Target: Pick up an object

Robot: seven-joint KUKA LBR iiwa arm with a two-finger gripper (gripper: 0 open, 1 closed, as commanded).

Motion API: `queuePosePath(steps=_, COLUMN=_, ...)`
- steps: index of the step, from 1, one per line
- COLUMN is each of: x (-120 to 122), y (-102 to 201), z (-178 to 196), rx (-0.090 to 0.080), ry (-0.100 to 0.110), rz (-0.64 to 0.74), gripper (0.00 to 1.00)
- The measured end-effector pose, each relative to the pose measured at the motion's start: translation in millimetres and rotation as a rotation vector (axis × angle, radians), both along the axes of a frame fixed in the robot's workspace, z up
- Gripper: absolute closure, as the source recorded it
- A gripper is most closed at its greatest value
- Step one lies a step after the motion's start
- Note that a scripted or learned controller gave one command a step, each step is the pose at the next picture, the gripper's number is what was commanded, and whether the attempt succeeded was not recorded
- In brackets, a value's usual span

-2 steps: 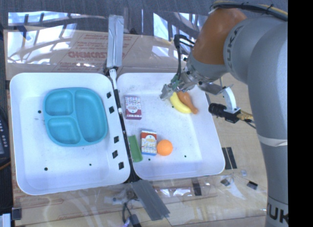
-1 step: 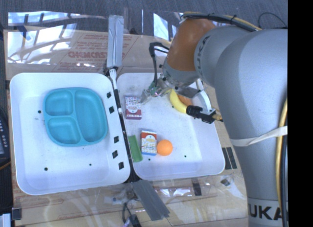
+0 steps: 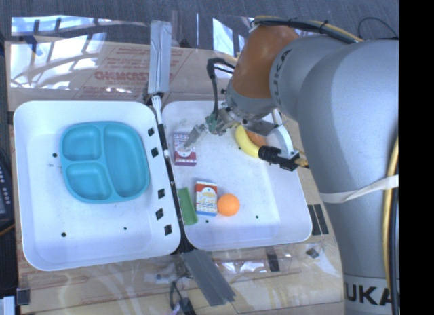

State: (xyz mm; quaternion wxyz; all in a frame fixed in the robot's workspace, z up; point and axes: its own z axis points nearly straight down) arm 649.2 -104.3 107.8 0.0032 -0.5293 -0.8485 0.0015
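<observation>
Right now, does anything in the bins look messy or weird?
Nothing looks spilled or broken. The blue divided plate lies flat in the left bin. In the right bin, the small boxes, the orange ball and the banana lie scattered at different angles.

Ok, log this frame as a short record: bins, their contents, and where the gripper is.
left bin: holds a blue divided tray
right bin: holds a banana, an orange ball, two small red and white boxes, one near the divider, one near the ball, and a green object by the divider
gripper: over the right bin, just above the box near the divider
grasp: nothing seen between the fingers
arm: reaches in from the right
</observation>
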Motion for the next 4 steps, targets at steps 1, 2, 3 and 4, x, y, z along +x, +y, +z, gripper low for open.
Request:
queuePosePath(steps=1, x=-84.7, y=-3.6, z=-18.2, rx=0.001, ry=0.0, rz=0.031, gripper=0.0)
queuePosePath(steps=2, x=-148.8, y=-15.8, z=-17.4, rx=0.0, ry=-0.001, rz=0.03, gripper=0.0)
queuePosePath(steps=3, x=-148.6, y=-16.0, z=-9.5, rx=0.001, ry=0.001, rz=0.033, gripper=1.0)
queuePosePath(steps=4, x=-88.4, y=56.7, z=82.8, rx=-0.001, ry=-0.003, rz=-0.061, gripper=1.0)
